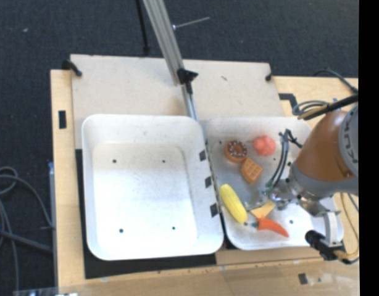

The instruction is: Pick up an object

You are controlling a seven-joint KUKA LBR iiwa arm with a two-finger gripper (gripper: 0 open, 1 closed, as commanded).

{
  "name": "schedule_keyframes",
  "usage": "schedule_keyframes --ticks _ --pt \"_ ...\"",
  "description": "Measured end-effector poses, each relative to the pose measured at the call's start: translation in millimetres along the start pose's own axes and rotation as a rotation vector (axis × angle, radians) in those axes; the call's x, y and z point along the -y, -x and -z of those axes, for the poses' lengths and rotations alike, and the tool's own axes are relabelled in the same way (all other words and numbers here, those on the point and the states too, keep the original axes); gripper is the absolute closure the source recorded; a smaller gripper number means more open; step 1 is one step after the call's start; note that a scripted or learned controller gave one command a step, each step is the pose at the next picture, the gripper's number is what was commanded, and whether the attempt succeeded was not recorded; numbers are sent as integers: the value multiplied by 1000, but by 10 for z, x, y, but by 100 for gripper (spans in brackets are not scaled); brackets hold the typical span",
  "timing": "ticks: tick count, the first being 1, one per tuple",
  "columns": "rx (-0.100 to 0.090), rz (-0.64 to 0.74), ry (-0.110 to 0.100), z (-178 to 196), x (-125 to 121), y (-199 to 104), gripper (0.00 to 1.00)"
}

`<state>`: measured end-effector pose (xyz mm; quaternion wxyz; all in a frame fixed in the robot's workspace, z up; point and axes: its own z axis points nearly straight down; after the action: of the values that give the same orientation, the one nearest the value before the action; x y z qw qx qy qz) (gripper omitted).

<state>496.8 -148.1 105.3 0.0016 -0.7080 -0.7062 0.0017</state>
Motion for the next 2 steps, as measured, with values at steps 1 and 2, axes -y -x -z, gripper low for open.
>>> schedule_keyframes --ticks 1,2 --pt "1 -3 4 -46 -3 11 0" --pt "-1 -9 10 67 -20 13 100"
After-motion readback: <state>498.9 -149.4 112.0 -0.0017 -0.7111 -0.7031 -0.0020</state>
